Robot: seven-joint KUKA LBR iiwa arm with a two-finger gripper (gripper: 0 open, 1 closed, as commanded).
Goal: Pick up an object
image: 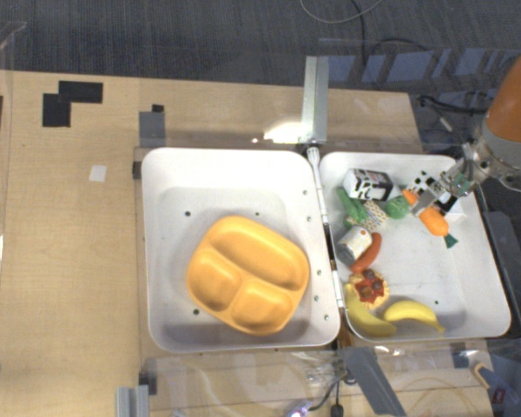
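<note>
hand [436, 194] over R bin [486, 272] | grip state unclear | nr orange carrot [433, 221]

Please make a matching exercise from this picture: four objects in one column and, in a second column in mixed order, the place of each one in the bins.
Things:
1. yellow plastic divided plate
2. yellow toy banana
3. orange toy carrot
4. black-and-white small carton

Places:
A. upper part of the right bin, near the divider
B. middle of the left bin
C. near the gripper, upper right of the right bin
D. bottom edge of the right bin

Pairs: 1-B, 2-D, 3-C, 4-A
</note>
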